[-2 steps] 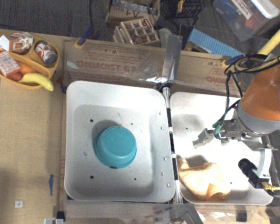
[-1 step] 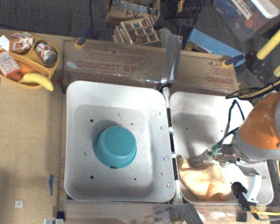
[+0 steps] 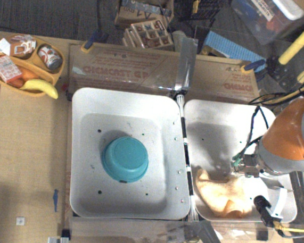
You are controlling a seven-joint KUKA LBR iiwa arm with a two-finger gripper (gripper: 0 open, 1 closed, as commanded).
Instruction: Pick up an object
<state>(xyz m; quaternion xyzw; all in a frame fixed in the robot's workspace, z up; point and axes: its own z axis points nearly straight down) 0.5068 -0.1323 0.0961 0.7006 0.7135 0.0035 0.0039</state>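
Wooden bench (image 3: 21, 148) under everything, two white bins side by side on it and a clutter of boxes and cables behind. One tan, floppy thing, a cloth (image 3: 222, 194) or something like it, lies in the near part of the right bin (image 3: 216, 119), pale on top and browner toward its near edge; the picture is too soft there to say more. Nothing else lies in that bin with it. The gripper (image 3: 244, 167) hangs just above the cloth's far edge, a little to its right side, close enough that I cannot say whether it touches. How its claw is set I cannot tell from here, since the wrist and cables cover it. The single arm (image 3: 289, 137) comes in from the right, its orange band bulging over the bin's right rim. The left bin (image 3: 88, 112) holds one teal bowl (image 3: 126, 158), turned upside down near the middle of the floor. Off on the bench's far left corner sits one yellow tray (image 3: 17, 76) with a banana (image 3: 40, 87) and a few small packets.
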